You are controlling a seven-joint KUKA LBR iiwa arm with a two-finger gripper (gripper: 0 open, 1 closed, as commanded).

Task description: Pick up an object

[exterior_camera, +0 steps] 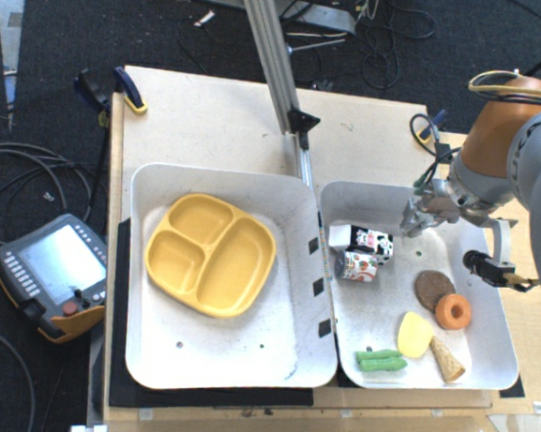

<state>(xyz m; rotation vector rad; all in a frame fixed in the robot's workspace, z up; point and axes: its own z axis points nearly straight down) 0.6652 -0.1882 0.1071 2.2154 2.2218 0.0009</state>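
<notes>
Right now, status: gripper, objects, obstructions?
Gripper above right bin, nothing seen held. Milk carton and can nearest, untouched. Nothing between.

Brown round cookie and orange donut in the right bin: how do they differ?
The brown round cookie is dark and solid; the orange donut is brighter and has a hole through its middle. The cookie looks slightly larger and lies nearer the gripper; the donut lies nearer the bin's front. Both are round, flat and touching each other.
</notes>
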